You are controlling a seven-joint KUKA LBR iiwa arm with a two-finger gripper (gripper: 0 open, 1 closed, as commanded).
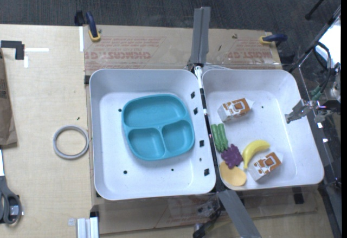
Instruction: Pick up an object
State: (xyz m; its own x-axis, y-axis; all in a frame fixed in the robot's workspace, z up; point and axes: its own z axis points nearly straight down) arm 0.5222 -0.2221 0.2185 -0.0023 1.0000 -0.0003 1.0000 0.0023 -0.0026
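Note:
The right bin (282,90) holds several toy foods. A white and orange carton (235,109) lies near its upper left. A second carton (265,165) lies near the front, touching a yellow banana (255,150). Purple grapes (232,155) sit just below green beans (219,136) along the bin's left wall. A flat yellow-orange piece (234,176) rests at the front left corner. In the left bin (103,123) lies a blue three-compartment plate (158,127).
A grey ring of tape (70,141) lies on the bench to the left of the bins, and scissors (8,207) lie at the bottom left. Clamps (92,28) hold the cardboard behind the bins. Metal framing and cables (317,104) crowd the right bin's right side.

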